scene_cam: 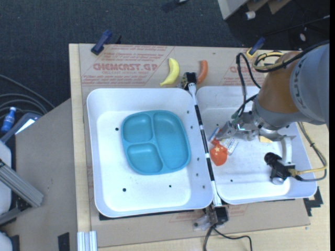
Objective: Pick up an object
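While the bench [131, 61] fills most of the view as a pale board with red lettering across its far strip, two white bins sit on it side by side. Left bin [104, 182] holds a blue plate [155, 141] with three compartments, lying flat near the bin's middle and turned slightly. Right bin [251, 184] touches the left one along a shared rim, where a thin black strip runs between them.

From the right comes the arm [309, 82], grey, with an orange band [277, 95] above the wrist, bent down over the right bin. A black cable loops around the wrist. Below the band the metal wrist body tapers down and left to the gripper [226, 134], which sits low over the left part of the right bin. Whether its fingers are apart or together I cannot tell; they blur into the clear, shiny clutter beneath them.

Just below and left of the gripper lies a small red-orange object [218, 154], rounded, on the bin floor near the shared rim. It seems close to the gripper's tip, but contact cannot be made out, and nothing shows it between the fingers. A pale yellowish piece [265, 138] peeks out beside the wrist, further right in the same bin.

On the bench's far strip, outside the bins, a banana [170, 72] lies just beside a small orange piece [202, 71], with a blue clip [101, 42] at the board's far left corner.
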Motion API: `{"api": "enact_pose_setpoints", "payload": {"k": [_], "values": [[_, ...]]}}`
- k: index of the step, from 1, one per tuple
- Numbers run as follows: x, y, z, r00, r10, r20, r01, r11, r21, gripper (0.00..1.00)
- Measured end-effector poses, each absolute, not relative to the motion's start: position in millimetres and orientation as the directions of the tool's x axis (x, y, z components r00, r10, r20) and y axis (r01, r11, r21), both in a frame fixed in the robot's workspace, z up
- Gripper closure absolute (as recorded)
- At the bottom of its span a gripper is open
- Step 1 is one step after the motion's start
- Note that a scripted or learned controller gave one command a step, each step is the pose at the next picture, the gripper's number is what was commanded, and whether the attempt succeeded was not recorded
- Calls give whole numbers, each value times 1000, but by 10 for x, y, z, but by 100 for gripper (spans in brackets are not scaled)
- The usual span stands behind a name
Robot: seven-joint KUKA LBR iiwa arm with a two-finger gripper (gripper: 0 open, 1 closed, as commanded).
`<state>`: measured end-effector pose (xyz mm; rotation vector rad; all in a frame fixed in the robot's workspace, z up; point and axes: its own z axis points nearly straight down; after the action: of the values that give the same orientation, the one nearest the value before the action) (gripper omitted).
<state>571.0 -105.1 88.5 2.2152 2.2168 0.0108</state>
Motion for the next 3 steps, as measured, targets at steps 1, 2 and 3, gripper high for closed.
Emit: {"api": "enact_pose_setpoints", "payload": {"k": [1, 2, 3], "values": [[5716, -1053, 988, 0, 1000, -1, 1000, 1, 12, 100], [5715, -1054, 990, 0, 1000, -1, 1000, 0, 12, 0], [5721, -1052, 1091, 0, 1000, -1, 1000, 0, 14, 100]]}}
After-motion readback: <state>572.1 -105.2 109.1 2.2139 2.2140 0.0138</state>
